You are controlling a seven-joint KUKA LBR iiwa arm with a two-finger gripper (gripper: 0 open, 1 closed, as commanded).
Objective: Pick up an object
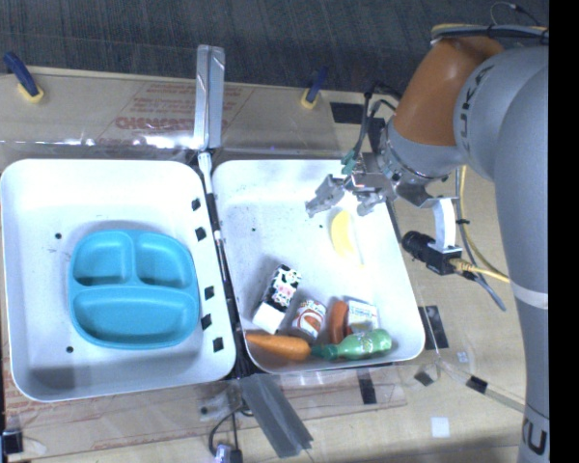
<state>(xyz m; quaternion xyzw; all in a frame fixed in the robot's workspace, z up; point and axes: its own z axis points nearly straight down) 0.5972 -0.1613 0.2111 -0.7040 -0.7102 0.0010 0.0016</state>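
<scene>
**Open jaws above the yellow piece in the right bin**

The jaws stand apart, with nothing between them. The gripper hangs over the upper part of the right bin, its two fingers spread and pointing down toward the bin floor. The grey arm comes in from 3 o'clock, its orange band just above the wrist.

A yellow piece, pale and elongated, lies on the bin floor just at 6 o'clock from the gripper, close under the fingertips; whether they touch it cannot be told.

The other items crowd the bin's 6 o'clock edge. A small cow-patterned carton lies tilted, and at 4 o'clock from it sits a can. An orange carrot lies along the rim. A red item stands beside the can, with a small white package at its 3 o'clock side. A green item lies at 3 o'clock from the carrot.

In the left bin a blue divided tray rests flat near the middle.
</scene>
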